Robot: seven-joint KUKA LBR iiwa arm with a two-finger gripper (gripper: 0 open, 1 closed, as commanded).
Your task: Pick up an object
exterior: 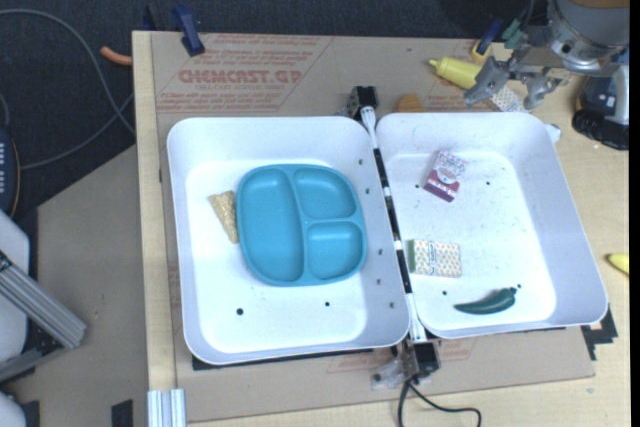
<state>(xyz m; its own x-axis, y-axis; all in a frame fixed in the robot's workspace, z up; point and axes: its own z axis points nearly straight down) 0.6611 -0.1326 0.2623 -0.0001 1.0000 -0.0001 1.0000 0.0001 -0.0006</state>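
Closest to the camera, near the front wall of the right bin (570,215), lies a dark green pepper (487,301), long and a little curved, with its stem end pointing to the right. Just behind it, close to the divider between the two bins, a small flat packet with green and orange dots (436,258) rests on the white floor. Further back in the same bin there is a small dark red and white packet (443,176); some print is on it, but it is too small to read. The left bin (190,245) holds a blue divided plate (299,222) with three compartments, one long on the left and two smaller on the right, and nothing is inside them. A tan cracker-like piece (224,211) lies beside the plate, touching its left edge. Both bins stand on a cardboard sheet (250,70) with red printed words; I can read something like "CHEMCAST GP", the smaller lines are not clear. The gripper (513,80) hangs outside the bins, beyond the back right corner of the right bin, near a yellow object (455,70) on the bench. Whether its fingers are apart or together, I cannot tell from here.
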